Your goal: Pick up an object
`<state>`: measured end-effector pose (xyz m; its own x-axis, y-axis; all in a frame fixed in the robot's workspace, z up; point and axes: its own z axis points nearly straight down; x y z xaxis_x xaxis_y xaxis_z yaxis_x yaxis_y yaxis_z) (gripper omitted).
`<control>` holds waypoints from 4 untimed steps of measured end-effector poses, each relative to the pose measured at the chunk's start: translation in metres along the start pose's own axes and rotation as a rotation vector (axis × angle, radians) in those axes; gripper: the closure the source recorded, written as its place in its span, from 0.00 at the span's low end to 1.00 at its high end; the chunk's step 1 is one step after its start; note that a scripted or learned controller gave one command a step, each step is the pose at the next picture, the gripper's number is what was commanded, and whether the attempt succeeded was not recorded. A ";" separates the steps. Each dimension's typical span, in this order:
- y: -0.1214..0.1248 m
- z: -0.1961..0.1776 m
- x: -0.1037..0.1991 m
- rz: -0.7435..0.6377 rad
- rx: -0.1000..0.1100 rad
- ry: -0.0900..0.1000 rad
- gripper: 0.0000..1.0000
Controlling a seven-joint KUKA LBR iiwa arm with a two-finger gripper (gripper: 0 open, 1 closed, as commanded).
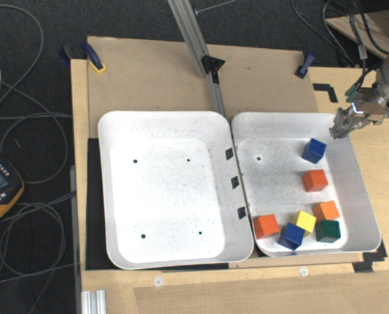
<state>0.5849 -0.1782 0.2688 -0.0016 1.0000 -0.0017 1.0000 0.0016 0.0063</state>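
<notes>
Gripper point(342, 124) sits over the top right rim of the right bin point(273, 136), can't tell its grip state from here. Closest cube is the blue one point(314, 150), just below-left; other cubes are lower in that bin.

The arm point(386, 90) is pale grey metal at its end, with a blocky wrist section of silver and dull tan parts. Thin dark cables point(363, 41) run along it, and a small blue-green spot shows on the wrist. The gripper point(342, 128) is a small grey metal piece, darker at its tip.
</notes>
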 end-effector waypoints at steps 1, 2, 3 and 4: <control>-0.008 -0.006 0.053 -0.005 0.006 0.005 1.00; -0.004 -0.001 0.115 -0.006 0.007 0.005 1.00; -0.002 0.007 0.177 -0.006 0.008 0.005 1.00; -0.002 0.018 0.233 -0.005 0.010 0.005 1.00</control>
